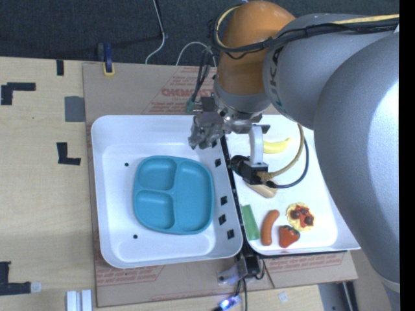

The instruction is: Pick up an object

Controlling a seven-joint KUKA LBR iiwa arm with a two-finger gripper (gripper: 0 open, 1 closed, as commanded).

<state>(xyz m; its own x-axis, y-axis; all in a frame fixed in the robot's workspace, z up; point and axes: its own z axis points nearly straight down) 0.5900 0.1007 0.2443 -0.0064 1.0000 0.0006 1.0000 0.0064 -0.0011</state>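
1. Nothing is in the grasp yet. The likely candidates lie in the right white bin (pixel 319 190). A yellow toy banana (pixel 277 146) sits near its far edge and a pale tan wedge (pixel 264 189) lies mid-bin. Toward the near edge are a green rectangular block (pixel 249 222), an orange-red toy sausage (pixel 270 226), a red toy strawberry (pixel 289 236) and a round yellow piece topped with dark red bits (pixel 300 215).
2. A blue plastic divided plate (pixel 174 194) lies flat in the left white bin (pixel 113 167).
3. The gripper (pixel 206 133) hangs over the far end of the ridge where the two bins meet. No object lies beneath it, and I cannot tell whether it is wide or narrow.
4. Descending from here would probably strike the rims and close on nothing.
5. The sausage, strawberry and round piece crowd together, so an off-centre grasp could knock neighbours aside. The plate looks too broad and flat to pinch easily.
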